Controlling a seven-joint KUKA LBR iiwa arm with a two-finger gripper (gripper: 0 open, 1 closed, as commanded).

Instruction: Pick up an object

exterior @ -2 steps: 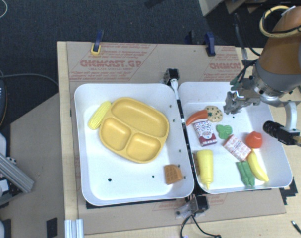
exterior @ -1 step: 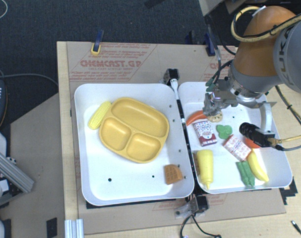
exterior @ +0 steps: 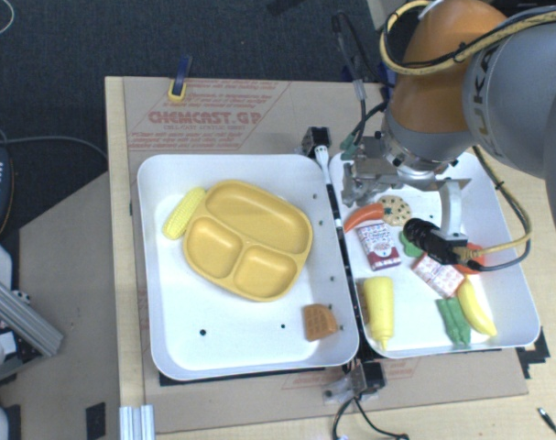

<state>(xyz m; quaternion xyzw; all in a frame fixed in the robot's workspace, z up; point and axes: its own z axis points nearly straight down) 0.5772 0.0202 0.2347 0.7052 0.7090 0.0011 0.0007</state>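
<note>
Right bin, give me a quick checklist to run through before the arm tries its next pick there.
1. End effector above the right white bin: ok.
2. Fingers open for a grasp: cannot tell.
3. Nothing held yet: cannot tell.
4. Targets close by: ok; orange toy carrot and round chocolate-chip cookie lie just below it.
5. Room around targets: not ok; red-and-white packet crowds them.
6. Yellow divided plastic plate in the left white bin, out of the way: ok.

Brown bench point(exterior: 131, 246) bears two white bins side by side: left bin point(exterior: 158, 246), right bin point(exterior: 511, 287).
</note>
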